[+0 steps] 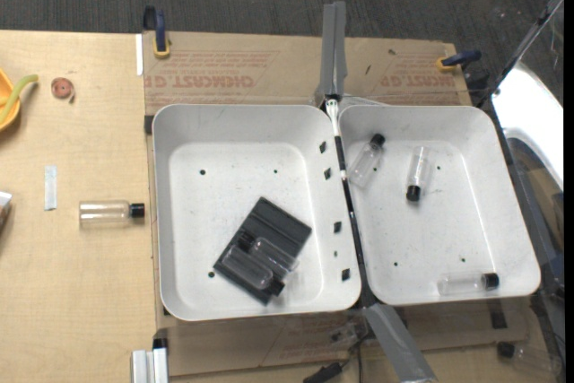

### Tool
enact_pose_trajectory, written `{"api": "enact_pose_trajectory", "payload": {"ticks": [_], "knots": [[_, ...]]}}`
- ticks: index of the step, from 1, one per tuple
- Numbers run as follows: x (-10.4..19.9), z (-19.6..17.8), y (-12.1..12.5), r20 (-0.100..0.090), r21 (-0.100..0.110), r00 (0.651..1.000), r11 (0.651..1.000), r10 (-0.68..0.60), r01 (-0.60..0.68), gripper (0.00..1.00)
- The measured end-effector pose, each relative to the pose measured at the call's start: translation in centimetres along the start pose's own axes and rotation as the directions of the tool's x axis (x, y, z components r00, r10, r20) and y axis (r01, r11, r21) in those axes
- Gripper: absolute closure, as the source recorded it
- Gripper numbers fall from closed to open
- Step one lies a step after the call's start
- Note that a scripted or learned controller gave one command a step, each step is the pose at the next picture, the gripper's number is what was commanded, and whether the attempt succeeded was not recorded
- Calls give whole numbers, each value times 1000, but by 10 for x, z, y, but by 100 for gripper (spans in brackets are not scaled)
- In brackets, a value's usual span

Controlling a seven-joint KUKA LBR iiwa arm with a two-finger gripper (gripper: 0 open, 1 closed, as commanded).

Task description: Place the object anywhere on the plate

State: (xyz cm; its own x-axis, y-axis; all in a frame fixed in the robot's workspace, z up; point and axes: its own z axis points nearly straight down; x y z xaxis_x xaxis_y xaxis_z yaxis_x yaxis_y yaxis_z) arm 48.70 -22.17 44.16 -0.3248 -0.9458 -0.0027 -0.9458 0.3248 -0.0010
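Clear plastic is lying nearest us: a capped vial (466, 283), long axis running three-to-nine, against the right bin's (511, 220) near wall. We are seeing the dark rectangular plate (285, 227) toward nine o'clock from it, across the divider in the left bin (179, 193), with what looks like another vial (254, 254) already on it. Farther back, two more vials (366, 159) (415, 173) are resting. We cannot tell the gripper's state.

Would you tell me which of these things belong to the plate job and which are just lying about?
Job: dark plate in the left bin; three clear bottles in the right bin.
Lying about: bench bottle; yellow object; red disc; white strip.
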Motion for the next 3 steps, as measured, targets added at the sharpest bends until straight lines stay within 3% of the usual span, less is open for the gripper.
{"api": "enact_pose_trajectory", "payload": {"ticks": [1, 2, 3], "knots": [[-16, 1, -45, 1, 1, 944, 944, -331, 331, 0], [-39, 1, -103, 1, 1, 892, 892, -453, 453, 0], [-21, 1, -25, 3, -1, 721, 721, -693, 693, 0]]}}
